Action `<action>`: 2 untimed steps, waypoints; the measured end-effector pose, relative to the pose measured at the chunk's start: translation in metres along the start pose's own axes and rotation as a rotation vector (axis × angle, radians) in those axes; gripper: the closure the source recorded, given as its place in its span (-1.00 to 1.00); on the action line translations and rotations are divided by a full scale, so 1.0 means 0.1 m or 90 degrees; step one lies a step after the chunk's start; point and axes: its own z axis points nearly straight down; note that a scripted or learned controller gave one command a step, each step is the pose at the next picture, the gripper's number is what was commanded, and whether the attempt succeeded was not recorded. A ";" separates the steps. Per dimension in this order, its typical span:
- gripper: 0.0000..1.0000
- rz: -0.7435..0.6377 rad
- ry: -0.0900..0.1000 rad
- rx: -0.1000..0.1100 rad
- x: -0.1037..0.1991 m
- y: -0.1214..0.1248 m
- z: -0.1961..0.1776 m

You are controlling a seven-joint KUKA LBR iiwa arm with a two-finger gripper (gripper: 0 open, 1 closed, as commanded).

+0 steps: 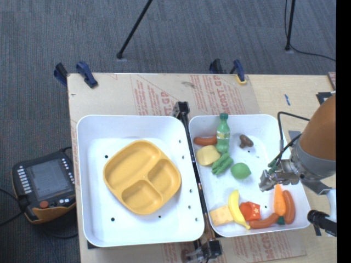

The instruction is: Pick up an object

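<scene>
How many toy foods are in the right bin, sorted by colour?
Green: 3, bottle, pea pod, lime
Yellow: 3, potato, banana, cheese
Red: 4, sausage, strawberry, two more sausages
Orange: 1, carrot
Brown: 1, lump
Total: 12

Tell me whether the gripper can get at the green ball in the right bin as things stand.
Probably yes. The green ball lies on open bin floor with bare space around it, just left of the gripper, and nothing sits between them. The green pepper is near but apart.
</scene>
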 end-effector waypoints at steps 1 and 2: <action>1.00 0.000 -0.002 -0.002 0.24 0.00 -1.31; 1.00 -0.003 -0.002 -0.001 0.25 0.02 -1.40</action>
